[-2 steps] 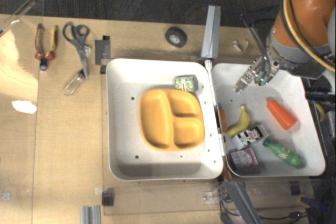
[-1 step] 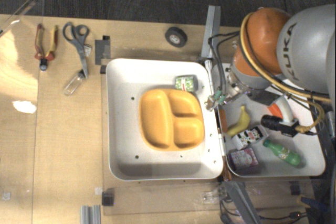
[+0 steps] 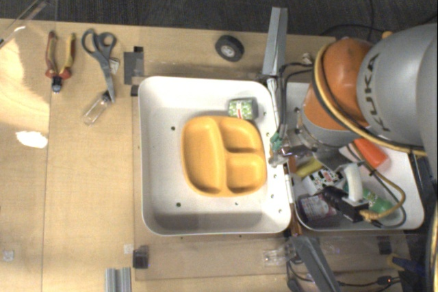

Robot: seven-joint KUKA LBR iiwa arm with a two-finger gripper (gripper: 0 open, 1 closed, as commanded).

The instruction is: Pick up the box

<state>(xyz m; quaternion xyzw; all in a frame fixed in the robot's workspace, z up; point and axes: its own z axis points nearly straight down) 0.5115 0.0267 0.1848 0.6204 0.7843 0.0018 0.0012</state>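
A small green and white box point(image 3: 241, 108) lies in the left bin point(image 3: 161, 147), touching the far right corner of a yellow divided tray point(image 3: 224, 154). The grey arm with its orange band point(image 3: 342, 89) hangs over the right bin point(image 3: 410, 215). Its gripper point(image 3: 286, 147) is low at that bin's left wall, just right of the tray and below the box. The arm's body hides most of it. A dark flat packet point(image 3: 315, 206) lies at the near left of the right bin.
The right bin also holds an orange object point(image 3: 371, 152), a white piece point(image 3: 353, 181), a yellow piece point(image 3: 308, 167) and cables. Scissors point(image 3: 102, 55), pliers point(image 3: 58, 58) and a tape roll point(image 3: 230, 47) lie on the bench behind the bins.
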